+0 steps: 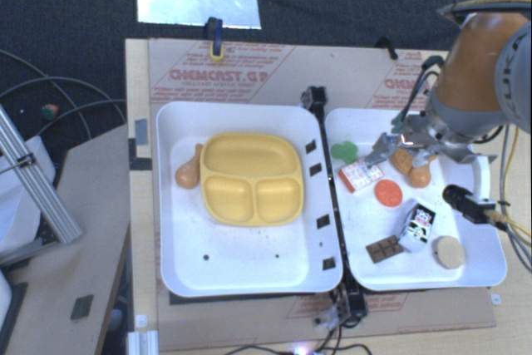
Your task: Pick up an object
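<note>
My gripper (405, 147) hangs low over the upper part of the right bin (482, 270), on the end of the grey and orange arm (478, 71). Right under it lies an orange-brown lumpy piece (416, 168), partly covered by the gripper. Just left of it are a red and white box (361, 175) and a green piece (343, 151). A red-orange disc (388, 193) sits below the box. Lower in this bin lie a black and white carton (418, 227), a brown chocolate bar (385, 248) and a beige round piece (449, 252).
The left bin (179, 262) holds a yellow divided plate (251, 179) and a tan drumstick-shaped piece (190, 170) beside its left edge. A black ridge (329, 187) separates the two bins. A black cylinder (467, 204) on a cable juts in over the right bin's right side.
</note>
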`<action>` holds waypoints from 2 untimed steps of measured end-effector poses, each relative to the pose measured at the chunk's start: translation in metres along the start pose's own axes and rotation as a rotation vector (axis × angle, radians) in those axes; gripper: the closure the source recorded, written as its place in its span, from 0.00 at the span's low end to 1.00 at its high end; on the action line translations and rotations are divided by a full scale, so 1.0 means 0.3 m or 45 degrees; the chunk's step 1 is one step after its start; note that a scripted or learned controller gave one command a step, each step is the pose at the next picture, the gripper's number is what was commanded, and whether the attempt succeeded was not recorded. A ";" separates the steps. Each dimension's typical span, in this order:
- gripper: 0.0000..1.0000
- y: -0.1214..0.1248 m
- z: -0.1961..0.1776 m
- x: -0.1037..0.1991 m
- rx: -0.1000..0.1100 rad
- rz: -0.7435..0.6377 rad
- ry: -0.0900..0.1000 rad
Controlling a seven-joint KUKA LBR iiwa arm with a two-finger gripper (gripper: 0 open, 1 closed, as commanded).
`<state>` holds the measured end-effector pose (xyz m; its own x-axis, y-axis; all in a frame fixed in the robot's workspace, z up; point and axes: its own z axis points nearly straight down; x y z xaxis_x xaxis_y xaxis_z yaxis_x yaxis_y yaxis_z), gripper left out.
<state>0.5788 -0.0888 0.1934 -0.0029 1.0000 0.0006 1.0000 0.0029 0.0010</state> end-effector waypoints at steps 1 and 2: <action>0.00 0.303 0.179 -0.104 -0.005 -0.003 -0.003; 0.00 0.207 0.370 -0.293 0.003 0.008 -0.005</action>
<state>0.6413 -0.1766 0.0824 0.0033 1.0000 -0.0030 1.0000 -0.0033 -0.0009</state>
